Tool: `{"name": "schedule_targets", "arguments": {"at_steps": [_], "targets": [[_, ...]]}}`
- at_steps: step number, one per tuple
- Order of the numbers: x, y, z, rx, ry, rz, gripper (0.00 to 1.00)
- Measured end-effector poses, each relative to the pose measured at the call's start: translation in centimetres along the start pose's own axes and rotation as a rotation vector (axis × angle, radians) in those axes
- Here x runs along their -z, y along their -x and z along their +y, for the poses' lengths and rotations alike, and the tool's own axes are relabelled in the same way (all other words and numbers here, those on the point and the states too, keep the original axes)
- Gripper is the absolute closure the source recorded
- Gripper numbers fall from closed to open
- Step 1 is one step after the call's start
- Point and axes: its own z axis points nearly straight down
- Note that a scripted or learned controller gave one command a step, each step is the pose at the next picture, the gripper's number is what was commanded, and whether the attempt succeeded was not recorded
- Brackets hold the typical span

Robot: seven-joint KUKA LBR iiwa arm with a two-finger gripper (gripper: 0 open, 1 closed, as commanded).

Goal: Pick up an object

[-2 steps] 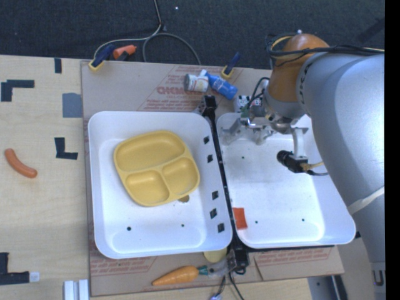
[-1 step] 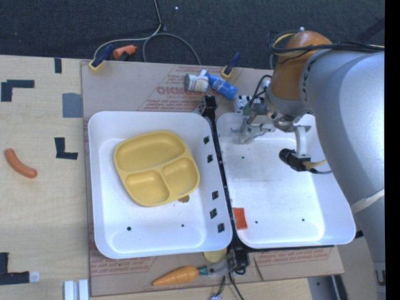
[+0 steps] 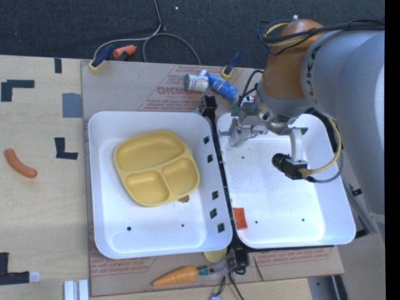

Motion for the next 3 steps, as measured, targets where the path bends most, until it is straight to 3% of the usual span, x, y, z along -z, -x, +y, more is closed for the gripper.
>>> {"name": "schedule_targets", "arguments": {"at_steps": [1, 2, 3], "targets": [[-0.5, 0.5, 0.1, -0.004, -0.003, -0.003, 0.00], [-2.7, 10.6, 2.8, -0.012, -0.001, -0.007, 0.00], [-9.5, 7.3, -8.2, -0.008, -0.018, 0.000, 0.00]]}}
